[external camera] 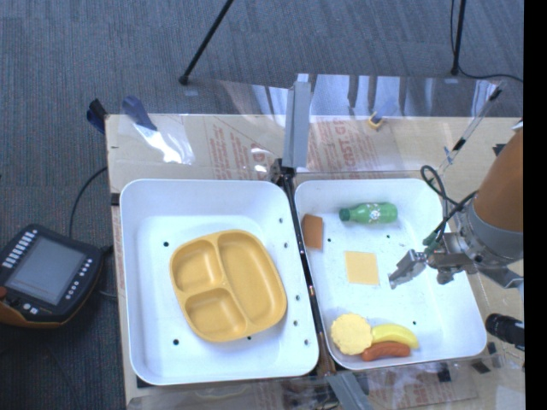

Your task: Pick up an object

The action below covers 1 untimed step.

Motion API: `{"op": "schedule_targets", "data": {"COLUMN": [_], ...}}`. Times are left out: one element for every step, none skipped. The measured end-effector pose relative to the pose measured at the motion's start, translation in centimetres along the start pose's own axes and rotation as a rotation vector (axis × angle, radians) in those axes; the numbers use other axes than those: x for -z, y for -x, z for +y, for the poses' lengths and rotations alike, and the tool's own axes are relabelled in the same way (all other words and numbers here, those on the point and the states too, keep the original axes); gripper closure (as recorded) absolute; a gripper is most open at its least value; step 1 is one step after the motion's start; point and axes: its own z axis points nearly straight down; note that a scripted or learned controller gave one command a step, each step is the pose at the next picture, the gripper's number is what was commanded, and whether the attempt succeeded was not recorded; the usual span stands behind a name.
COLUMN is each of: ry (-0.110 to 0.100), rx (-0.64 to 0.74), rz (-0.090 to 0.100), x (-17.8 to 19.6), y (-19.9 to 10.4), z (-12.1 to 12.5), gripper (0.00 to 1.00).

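The likeliest target, judging by what lies nearest the tool, is the yellow cheese slice (361, 268), a flat square lying roughly mid-floor in the right bin (444, 203). It lies just to the view's left of the gripper (402, 273), near it but apart, w/ bare white floor between them. Being square and flat, it has no real long axis, so approach angle matters less than getting a finger under an edge (thin things like this tend to slip, I'd guess).

The gripper hangs low over the right bin's floor, its grey tip slanting down and toward the cheese. Whether it's open or closed I can't tell at this res; nothing is seen held.

Other candidates in the same bin: a green bottle (369, 213) lying on its side toward the back, long axis running left-right across the view; a brown slab (313, 231) against the left wall; and at the front, a round yellow cracker-like piece (351, 334) touching a banana (396, 336) and a red-orange sausage (385, 350), all bunched together. That cluster looks awkward for a clean pinch.

The left bin (137, 229) holds a yellow divided plate (227, 285), well apart from the arm (504, 212), which comes in from the right. A teach pendant (47, 272) sits on the carpet beyond the bench.
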Motion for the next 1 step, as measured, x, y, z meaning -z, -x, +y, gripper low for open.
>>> {"op": "schedule_targets", "data": {"ry": [-0.001], "rx": [-0.021], "rz": [-0.001], "x": [-13.55], "y": [-3.62], "z": [9.58], "gripper": [0.0]}}
